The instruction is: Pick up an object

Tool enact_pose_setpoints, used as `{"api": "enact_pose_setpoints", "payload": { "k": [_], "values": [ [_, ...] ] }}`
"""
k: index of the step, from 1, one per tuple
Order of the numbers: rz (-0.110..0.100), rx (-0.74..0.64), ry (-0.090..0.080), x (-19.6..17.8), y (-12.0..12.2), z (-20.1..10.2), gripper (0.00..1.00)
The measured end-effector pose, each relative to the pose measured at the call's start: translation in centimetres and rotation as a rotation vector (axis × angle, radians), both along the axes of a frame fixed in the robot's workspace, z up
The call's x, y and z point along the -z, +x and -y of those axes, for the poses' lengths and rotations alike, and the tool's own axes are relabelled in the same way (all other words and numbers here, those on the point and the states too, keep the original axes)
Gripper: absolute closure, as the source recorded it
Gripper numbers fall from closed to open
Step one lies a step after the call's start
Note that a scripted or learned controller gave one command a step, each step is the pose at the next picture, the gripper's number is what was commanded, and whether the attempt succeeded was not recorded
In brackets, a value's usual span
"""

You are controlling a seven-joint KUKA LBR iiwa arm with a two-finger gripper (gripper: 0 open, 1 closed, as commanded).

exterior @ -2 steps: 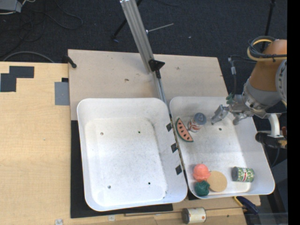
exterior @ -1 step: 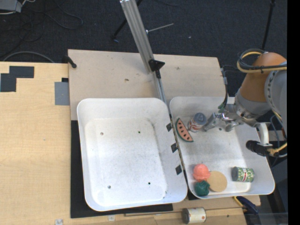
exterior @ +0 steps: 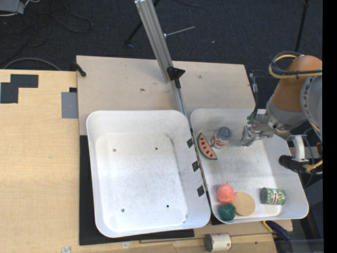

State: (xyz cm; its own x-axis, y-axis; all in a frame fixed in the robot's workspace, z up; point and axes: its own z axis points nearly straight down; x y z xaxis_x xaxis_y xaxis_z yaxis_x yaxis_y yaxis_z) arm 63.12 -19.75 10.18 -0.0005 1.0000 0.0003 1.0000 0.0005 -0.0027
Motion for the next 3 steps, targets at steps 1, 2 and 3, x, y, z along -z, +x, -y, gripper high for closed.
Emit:
{"api": "enact_pose_setpoints", "payload": {
  "k": [1,2,3],
  "values": [
    [0.006,-0.003,-0.001,-4.5,0.7,0.1,1.00],
    [0.006,-0.002,-0.001,-8.9,1.4,0.2,1.00],
    [0.008,-0.003,-0.002,-15.4,1.3,0.2,1.00]
  ]
}}
